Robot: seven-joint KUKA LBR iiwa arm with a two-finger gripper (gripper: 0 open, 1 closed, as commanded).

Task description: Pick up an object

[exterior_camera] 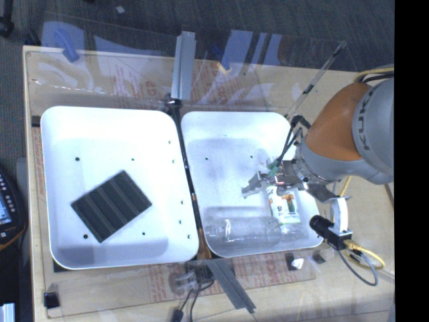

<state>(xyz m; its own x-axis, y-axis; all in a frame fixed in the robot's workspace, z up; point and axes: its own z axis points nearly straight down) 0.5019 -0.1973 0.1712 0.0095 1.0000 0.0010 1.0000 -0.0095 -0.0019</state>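
Approach step: the pincer (pixel 258 183), its opening impossible to tell, hovers beside the small white labelled bottle (pixel 284 206) in the right-hand white bin (pixel 201 129); descent and closure presumably follow.

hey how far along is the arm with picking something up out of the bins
Done: the arm has reached into the right bin, and its gripper sits low beside a small white bottle. In hand: nothing is visibly between its fingers. Left: grasping and lifting. A clear plastic bottle lies along that bin's near edge, and a dark ridged slab rests in the left bin.
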